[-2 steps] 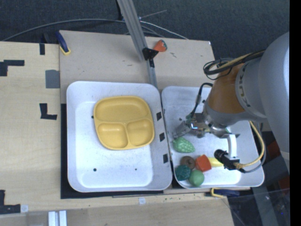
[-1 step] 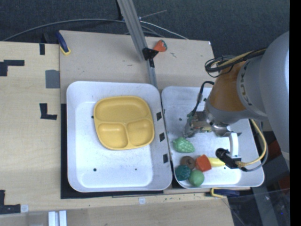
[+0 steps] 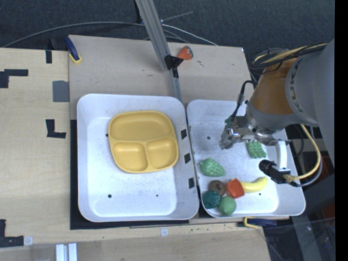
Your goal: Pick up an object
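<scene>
- Over the right bin point(image 3: 288, 200), upper middle: gripper point(image 3: 227, 140), hanging from the grey arm with its orange band point(image 3: 274, 94); fingers point down toward the bin floor, how far apart they stand cannot be told, and nothing can be seen between them.
- Right bin, just right of the gripper: light green knobbly toy point(image 3: 255, 148), partly hidden by the wrist.
- Right bin, centre-left: green bunch of toy grapes point(image 3: 212, 167), below the gripper and apart from it.
- Right bin, near edge: brown ring-shaped piece point(image 3: 217, 186), dark teal lump point(image 3: 211, 199), round green fruit point(image 3: 228, 205), orange-red block point(image 3: 235, 188) and yellow banana point(image 3: 254, 185), clustered close together, several touching.
- Left bin point(image 3: 87, 162): yellow divided plate point(image 3: 143, 140) with three compartments, lying flat in the upper half.
- Bench, behind the bins: slanted grey pole point(image 3: 152, 20) with an orange-red piece point(image 3: 186, 52) near its base.
</scene>
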You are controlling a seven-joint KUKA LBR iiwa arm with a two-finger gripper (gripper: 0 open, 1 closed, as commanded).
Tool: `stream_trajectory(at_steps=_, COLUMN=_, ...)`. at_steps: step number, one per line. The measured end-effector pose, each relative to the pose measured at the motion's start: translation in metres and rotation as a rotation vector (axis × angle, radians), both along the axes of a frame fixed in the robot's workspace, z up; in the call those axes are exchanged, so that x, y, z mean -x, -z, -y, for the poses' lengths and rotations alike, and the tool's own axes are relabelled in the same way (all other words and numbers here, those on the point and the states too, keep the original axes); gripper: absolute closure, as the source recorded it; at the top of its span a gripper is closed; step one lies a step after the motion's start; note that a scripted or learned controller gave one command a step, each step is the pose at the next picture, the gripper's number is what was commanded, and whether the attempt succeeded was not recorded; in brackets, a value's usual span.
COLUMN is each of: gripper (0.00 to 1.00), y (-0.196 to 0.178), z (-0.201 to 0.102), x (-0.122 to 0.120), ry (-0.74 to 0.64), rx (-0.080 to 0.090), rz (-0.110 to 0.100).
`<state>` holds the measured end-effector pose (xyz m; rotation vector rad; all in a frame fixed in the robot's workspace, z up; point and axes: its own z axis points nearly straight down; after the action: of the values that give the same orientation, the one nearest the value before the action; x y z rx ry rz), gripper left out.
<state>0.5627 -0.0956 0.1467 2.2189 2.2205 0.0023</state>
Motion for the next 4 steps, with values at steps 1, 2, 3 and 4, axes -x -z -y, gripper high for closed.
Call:
stream_trajectory(at_steps=1, gripper=1.0, y=-0.046, z=0.002, x=-0.009, ry=-0.001, rx=0.0, rz=0.001)
stream_trajectory(at_steps=2, gripper=1.0, y=-0.109, z=-0.002, x=-0.009, ry=-0.001, rx=0.0, rz=0.003)
stream_trajectory(at_steps=3, gripper=1.0, y=-0.092, z=-0.055, x=-0.008, ry=-0.005, rx=-0.002, rz=-0.005)
stream_trajectory(at_steps=4, gripper=1.0, y=-0.096, z=-0.102, x=-0.01, ry=-0.006, rx=-0.002, rz=-0.004)
